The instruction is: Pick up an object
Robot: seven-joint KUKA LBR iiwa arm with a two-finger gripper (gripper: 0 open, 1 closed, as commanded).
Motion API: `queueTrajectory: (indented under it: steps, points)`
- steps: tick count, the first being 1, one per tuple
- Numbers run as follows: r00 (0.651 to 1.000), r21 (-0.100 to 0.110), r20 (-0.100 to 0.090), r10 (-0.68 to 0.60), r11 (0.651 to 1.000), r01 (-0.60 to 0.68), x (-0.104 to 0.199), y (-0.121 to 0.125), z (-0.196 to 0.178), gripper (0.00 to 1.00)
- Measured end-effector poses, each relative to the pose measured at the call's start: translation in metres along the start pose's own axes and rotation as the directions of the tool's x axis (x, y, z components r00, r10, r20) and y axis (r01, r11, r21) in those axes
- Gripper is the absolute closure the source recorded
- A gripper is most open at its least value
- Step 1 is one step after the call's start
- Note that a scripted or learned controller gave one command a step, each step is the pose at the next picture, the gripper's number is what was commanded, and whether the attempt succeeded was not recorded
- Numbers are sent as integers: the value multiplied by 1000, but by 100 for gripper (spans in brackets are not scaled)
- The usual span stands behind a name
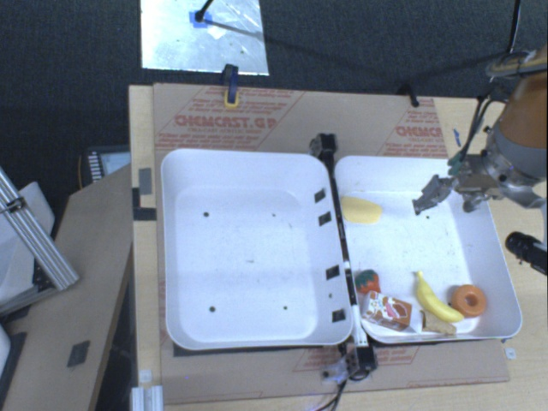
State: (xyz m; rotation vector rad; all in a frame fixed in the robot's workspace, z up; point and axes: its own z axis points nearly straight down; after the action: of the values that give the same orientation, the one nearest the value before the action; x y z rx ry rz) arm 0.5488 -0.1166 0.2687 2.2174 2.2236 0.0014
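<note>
Hovering just right of the yellow lemon (360, 210), the claw (425, 200) carries nothing visible; claw state: cannot tell. Pick not yet made; everything remains.

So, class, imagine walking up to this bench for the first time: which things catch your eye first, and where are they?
The grey arm with its orange band reaches in from the right, its gripper hanging over the far half of the right bin. Bright items follow: a yellow lemon-like piece by the divider, then a banana and an orange ring near the front. The left bin lies alongside.
</note>
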Motion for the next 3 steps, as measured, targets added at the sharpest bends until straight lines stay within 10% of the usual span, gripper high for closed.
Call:
queueTrajectory:
  steps: [1, 2, 3]
  points:
    - [1000, 7, -3, -5, 1000, 5, 35, 17, 120, 0]
    - [1000, -7, 1, -5, 1000, 5, 33, 102, 186, 0]
    - [1000, -4, 4, 6, 1000, -6, -43, 120, 183, 0]
